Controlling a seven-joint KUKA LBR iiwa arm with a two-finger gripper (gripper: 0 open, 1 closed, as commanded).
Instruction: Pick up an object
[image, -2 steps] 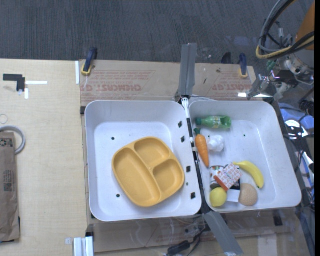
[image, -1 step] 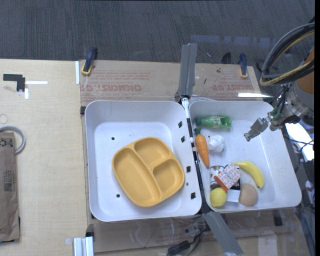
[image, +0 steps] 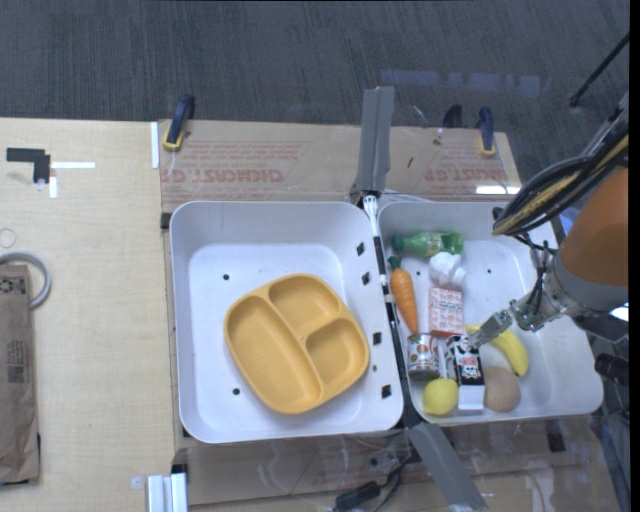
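The bench holds two white bins side by side. The left bin (image: 200, 300) carries a yellow divided plate (image: 297, 343), lying flat with its three compartments facing up. The right bin (image: 560, 400) holds a cluster of small items along its left and near sides: a green bottle (image: 428, 243) lies at the far end, a white crumpled object (image: 447, 267) sits just beside it, and a carrot (image: 403, 299) lies lengthwise along the left wall. Next to the carrot rests a red-and-white packet (image: 446, 309), with a small can (image: 423, 355) nearer the front. A lemon (image: 440, 396) sits at the front edge, a black-and-white box (image: 468, 367) stands just beside it, and a tan potato (image: 501, 389) lies to the right of the box. A banana (image: 512, 350) rests beyond the potato. The arm comes in from the right, and its gripper (image: 487, 331) hangs low in the right bin, between the packet and the banana and just above the box. Whether its fingers are apart or together cannot be told from this angle, and nothing can be seen clamped between them.
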